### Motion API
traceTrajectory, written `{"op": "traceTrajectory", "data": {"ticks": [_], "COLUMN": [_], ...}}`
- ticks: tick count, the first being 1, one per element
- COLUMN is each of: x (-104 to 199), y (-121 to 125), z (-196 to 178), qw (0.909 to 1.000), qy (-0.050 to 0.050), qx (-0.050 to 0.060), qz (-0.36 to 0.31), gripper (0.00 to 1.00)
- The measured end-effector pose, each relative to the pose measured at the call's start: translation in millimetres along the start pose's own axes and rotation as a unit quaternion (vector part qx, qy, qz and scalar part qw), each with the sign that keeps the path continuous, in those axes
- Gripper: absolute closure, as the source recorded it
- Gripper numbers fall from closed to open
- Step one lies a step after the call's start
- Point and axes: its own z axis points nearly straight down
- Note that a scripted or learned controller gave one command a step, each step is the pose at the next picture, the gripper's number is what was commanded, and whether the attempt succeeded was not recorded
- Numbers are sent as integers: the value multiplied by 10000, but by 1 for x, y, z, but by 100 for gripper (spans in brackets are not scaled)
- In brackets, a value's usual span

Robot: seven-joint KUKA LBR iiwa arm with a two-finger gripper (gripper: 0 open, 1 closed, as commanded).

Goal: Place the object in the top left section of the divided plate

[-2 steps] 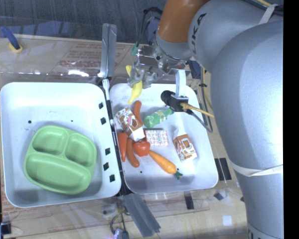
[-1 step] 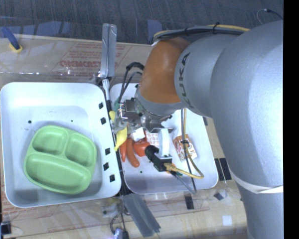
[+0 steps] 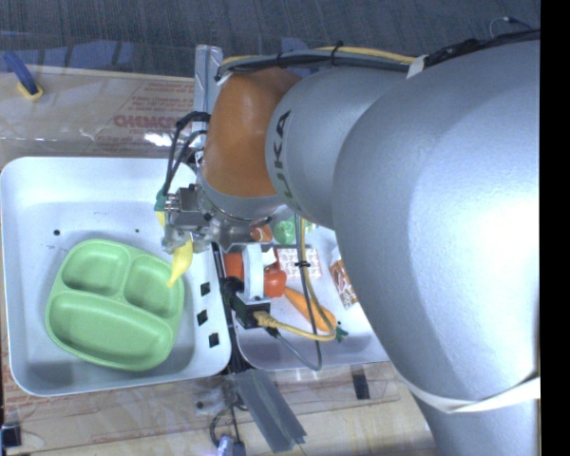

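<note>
We see the arm (image 3: 427, 217) reaching in from the right, its grey body covering most of the right bin (image 3: 294, 350) and its orange band (image 3: 242, 141) sitting just above the wrist. The gripper (image 3: 179, 245) hangs over the left bin (image 3: 28, 198), close to that bin's right wall. A small yellow object (image 3: 179, 262) shows directly at the gripper's tip, a slim piece pointing down and slightly left; we read the gripper as closed on it, though the fingers themselves are largely hidden by the wrist hardware and cables. Immediately below and to the left of the gripper lies the green divided plate (image 3: 114, 302), resting tilted in the left bin. The yellow object's lower end overlaps the upper right edge of the plate, above its right small section (image 3: 152, 283). The top left section (image 3: 95, 264) lies farther left of the gripper, beyond a ridge. The large section (image 3: 104, 326) lies below and left of the gripper. To the right of the gripper, under the arm, we see several items in the right bin: an orange piece (image 3: 309, 304), a red piece (image 3: 274, 278), a green piece (image 3: 285, 228) and a printed packet (image 3: 342, 283). A yellow cable (image 3: 299, 331) loops below the wrist, right of the gripper.
</note>
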Motion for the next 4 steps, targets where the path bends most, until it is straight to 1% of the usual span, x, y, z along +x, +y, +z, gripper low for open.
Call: {"op": "traceTrajectory", "data": {"ticks": [1,2,3,4], "x": [-1,62,9,21], "y": [0,-62,-70,20], "z": [-7,26,52,5], "qw": [10000,9996,9995,9997], "qy": [-14,-4,1,4], "qx": [26,15,17,3], "qz": [-18,274,325,226], "gripper": [100,100,100,100]}}
